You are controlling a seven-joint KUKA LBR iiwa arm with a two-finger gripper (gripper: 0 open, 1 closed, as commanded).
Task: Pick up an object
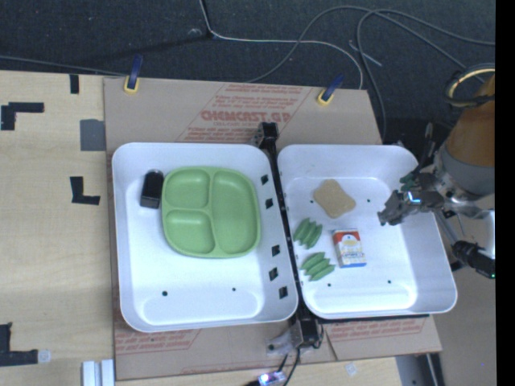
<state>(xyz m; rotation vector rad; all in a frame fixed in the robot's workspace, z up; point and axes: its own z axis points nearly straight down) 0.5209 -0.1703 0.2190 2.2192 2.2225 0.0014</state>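
— Left bin (133,296)?
— Shallow, white, smooth plastic with rounded corners. Held a pale green divided plate (212,212), matte, split into three compartments, and just beside its left edge a small black block (151,189), boxy and dull.

— Right bin (426,292)?
— Same white moulded shape, touching the left one along a dark clipped seam. Carried a tan sponge-like piece (333,198), rounded and rough-looking, toward the upper middle. Below and left of it, two green pea pods (307,232) (319,265), ribbed and elongated, lying apart from each other near the seam. Just right of the pods, a small flat carton (348,248), red and white, printed, rectangular.

— Gripper (396,209)?
— Hung over the right side of the right bin, reaching in from the right under the grey wrist and orange band. Dark, angular metal at the tip. Nothing seen between the fingers; well apart from the carton and the sponge piece. Whether spread or closed, could not tell at that size.

— Under the bins?
— Brown cardboard sheet (241,111) with red print, clamped at the top edge, on a pale wooden bench (48,240).
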